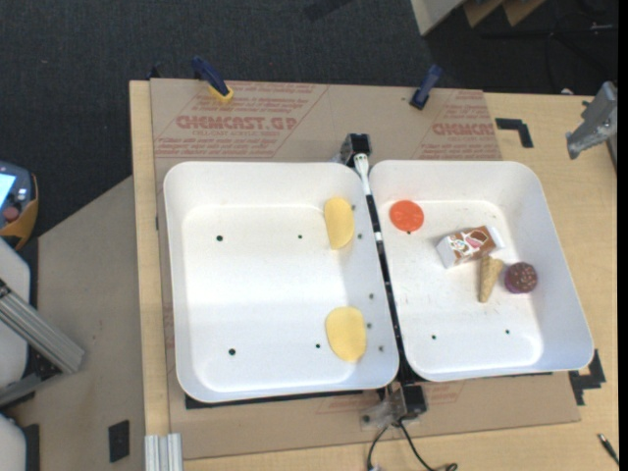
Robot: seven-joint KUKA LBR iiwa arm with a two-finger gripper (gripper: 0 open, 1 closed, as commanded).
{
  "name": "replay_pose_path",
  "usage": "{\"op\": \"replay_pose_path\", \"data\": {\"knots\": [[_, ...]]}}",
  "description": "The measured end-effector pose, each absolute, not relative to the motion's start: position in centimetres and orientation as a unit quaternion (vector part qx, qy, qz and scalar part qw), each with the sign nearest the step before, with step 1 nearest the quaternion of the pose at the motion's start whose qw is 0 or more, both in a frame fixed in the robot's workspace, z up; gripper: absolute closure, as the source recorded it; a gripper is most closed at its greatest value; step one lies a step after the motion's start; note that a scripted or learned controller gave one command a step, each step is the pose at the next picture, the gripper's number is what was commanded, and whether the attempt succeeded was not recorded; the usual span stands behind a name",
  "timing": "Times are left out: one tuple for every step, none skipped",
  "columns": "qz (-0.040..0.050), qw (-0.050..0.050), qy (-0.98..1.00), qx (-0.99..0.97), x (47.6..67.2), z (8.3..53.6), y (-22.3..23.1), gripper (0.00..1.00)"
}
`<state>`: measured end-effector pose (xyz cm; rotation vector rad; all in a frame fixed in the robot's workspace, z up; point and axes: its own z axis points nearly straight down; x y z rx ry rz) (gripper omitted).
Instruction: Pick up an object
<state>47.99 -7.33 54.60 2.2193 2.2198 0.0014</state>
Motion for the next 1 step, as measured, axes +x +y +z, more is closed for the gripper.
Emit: {"op": "replay_pose_path", "data": {"knots": [[-0.0023, -0.003, 0.711, 0.704, 51.42, 46.0, 3.19, 0.0]]}}
